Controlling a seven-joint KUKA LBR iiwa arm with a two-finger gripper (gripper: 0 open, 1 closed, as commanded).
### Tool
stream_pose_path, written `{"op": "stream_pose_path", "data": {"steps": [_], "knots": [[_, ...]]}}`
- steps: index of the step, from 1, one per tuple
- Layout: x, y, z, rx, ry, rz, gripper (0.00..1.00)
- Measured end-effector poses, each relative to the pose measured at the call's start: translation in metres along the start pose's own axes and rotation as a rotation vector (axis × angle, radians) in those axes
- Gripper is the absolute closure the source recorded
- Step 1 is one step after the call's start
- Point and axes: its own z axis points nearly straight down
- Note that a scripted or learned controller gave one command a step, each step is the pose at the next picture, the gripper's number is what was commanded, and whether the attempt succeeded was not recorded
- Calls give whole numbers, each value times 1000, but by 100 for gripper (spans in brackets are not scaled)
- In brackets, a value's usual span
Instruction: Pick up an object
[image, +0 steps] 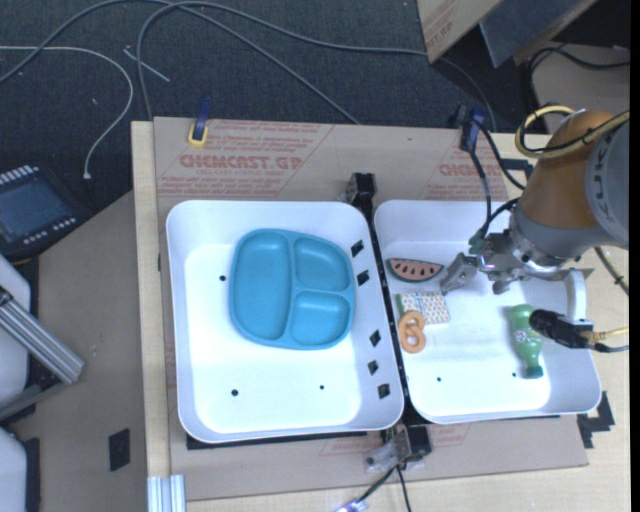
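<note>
My gripper (477, 279) hangs over the back of the right bin (470, 395), open, with white bin floor showing between its spread fingers. A watermelon slice toy (415, 269) lies just to its left. Below that lie a small patterned square (427, 306) and an orange pretzel-shaped ring (412, 331). A green bottle-like toy (525, 341) lies on the right side of the bin, below and right of the gripper. Nothing is between the fingers.
The left bin (200, 380) holds a blue divided plate (292, 288) in its upper half. The grey arm with its orange band (565, 170) reaches in from the right, over the right bin's back corner. Cables run across the floor behind the bench.
</note>
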Motion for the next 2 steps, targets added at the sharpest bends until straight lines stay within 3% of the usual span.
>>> {"op": "stream_pose_path", "data": {"steps": [1, 2], "knots": [[1, 3, 29, -10, 1, 0, 0], [0, 5, 16, -19, -2, 0, 100]]}}
